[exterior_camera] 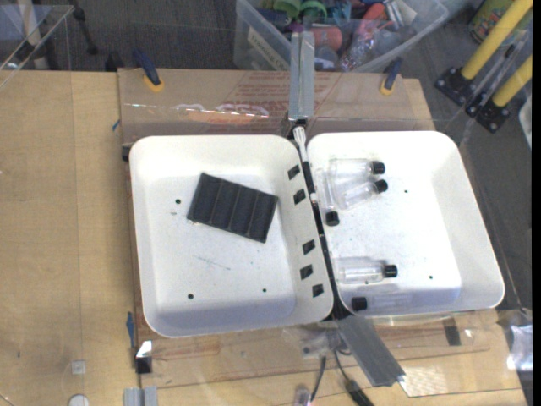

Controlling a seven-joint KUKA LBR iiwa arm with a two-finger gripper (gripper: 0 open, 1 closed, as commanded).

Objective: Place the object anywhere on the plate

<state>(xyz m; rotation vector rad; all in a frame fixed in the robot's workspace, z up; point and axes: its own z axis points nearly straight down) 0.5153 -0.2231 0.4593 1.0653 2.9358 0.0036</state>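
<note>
A black ridged rectangular plate [232, 207] lies flat in the left white bin [161, 303], slightly turned, toward the bin's upper middle. In the right white bin [448, 218] lie several clear plastic vials with black caps. Two of them [353, 180] rest side by side near the bin's upper left. Another vial [365, 271] lies lower down, and one more [358, 304] sits at the bin's front edge. A lone black cap [331, 218] lies close to the divider.
A row of black clips [306, 235] runs down the seam between the bins. Behind the bins stand a grey upright bar [301, 74] and a clear tub of colourful toys [338, 11]. Yellow-handled tools [499, 41] are at the back right.
</note>
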